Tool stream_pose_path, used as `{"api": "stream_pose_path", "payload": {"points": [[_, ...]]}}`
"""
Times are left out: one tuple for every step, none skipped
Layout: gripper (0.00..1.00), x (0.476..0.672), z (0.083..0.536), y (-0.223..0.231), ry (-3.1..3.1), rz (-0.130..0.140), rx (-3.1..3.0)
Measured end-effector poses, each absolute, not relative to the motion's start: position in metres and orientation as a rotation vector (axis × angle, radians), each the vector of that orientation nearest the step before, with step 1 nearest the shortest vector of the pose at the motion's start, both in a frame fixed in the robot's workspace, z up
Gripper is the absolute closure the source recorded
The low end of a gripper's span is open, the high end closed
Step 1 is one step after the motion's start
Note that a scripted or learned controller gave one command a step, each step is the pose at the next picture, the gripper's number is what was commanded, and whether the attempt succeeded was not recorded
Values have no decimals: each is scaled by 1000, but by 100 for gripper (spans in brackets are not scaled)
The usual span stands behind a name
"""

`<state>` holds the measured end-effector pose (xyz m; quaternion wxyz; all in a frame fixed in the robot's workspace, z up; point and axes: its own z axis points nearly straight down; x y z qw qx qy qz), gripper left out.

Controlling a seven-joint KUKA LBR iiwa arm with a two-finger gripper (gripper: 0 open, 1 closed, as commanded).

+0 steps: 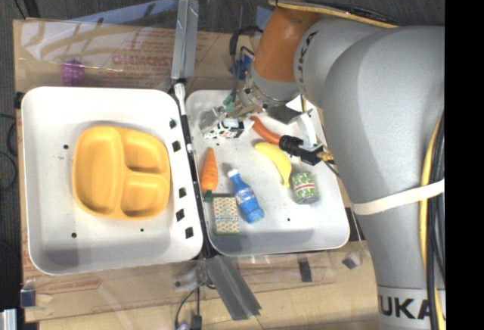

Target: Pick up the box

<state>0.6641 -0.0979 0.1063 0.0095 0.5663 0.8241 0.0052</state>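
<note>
1. Because it reaches in from the right, the arm (363,94) hangs over the far side of the right bin (333,224) and leaves the near half open to view.
2. The desk (45,48) carries two bins side by side. The left bin (38,169) holds a single yellow divided tray (121,169), well apart from the work.
3. The hand (231,110) sits low at the far left corner of the right bin, over a small black-and-white item (224,132) of unclear identity. Whether the hand is released or clenched cannot be told, and nothing can be confirmed as grasped.
4. A banana (275,160) lies mid-bin, with an orange carrot-like piece (265,129) just beyond it.
5. A carrot (209,169) lies along the left wall, pointing toward the near edge.
6. A blue bottle (246,197) lies tilted just beside the box.
7. The box (225,215), patterned and lying flat, rests near the front left corner of the right bin, just below the carrot tip and close against the left wall. It is well apart from the hand.
8. A green can (304,187) lies to the right of the banana.
9. Judgement: the pick-up has not been achieved. The wall and bottle crowd the box, so any approach would need to come from above.
</note>
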Motion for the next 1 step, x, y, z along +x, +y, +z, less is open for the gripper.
{"api": "stream_pose_path", "payload": {"points": [[0, 664, 106, -100, 2647, 12, 1657]]}}
